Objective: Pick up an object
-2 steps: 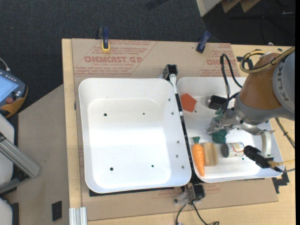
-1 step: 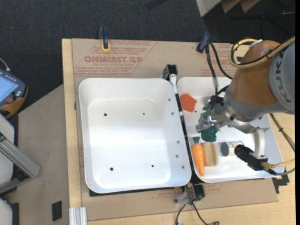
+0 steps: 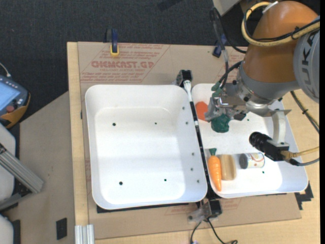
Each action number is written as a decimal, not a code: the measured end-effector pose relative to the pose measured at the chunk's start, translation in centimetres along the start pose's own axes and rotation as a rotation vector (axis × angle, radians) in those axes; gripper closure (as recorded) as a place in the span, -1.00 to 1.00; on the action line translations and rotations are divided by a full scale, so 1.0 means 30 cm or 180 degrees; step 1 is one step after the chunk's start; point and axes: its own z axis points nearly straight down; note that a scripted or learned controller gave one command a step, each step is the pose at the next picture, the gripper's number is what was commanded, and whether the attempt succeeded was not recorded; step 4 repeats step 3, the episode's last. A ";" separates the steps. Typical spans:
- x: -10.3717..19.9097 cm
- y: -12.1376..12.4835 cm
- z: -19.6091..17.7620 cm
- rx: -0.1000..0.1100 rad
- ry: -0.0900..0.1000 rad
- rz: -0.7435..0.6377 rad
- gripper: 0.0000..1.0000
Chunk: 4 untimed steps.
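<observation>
1. Nearest me, in the right-hand shallow white plastic bin, an orange plastic carrot with a green top lies against the divider. Touching it is a tan bread-like block, and just beside that a small grey-and-white cylinder.
2. Further back in that bin, the metal gripper hangs over a dark green lumpy toy, with a round orange-red piece just beside it. I cannot tell whether it is spread or pinching anything.
3. The green toy looks like the target. My worry is that it is irregular and could squirt sideways, or the orange piece could get nudged instead.
4. The left white bin sits alongside.
5. Both rest on a cardboard-covered desk, clamped at the far edge, over dark carpet.
</observation>
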 end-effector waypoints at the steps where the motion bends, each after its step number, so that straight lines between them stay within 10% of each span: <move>1: 0.164 -0.028 0.350 0.0073 -0.0003 0.0010 1.00; 2: -0.114 -0.172 0.329 0.0058 -0.0014 0.0058 1.00; 3: 0.010 0.022 0.046 -0.0003 -0.0007 0.0010 1.00; 4: 0.010 0.022 0.046 -0.0003 -0.0007 0.0010 1.00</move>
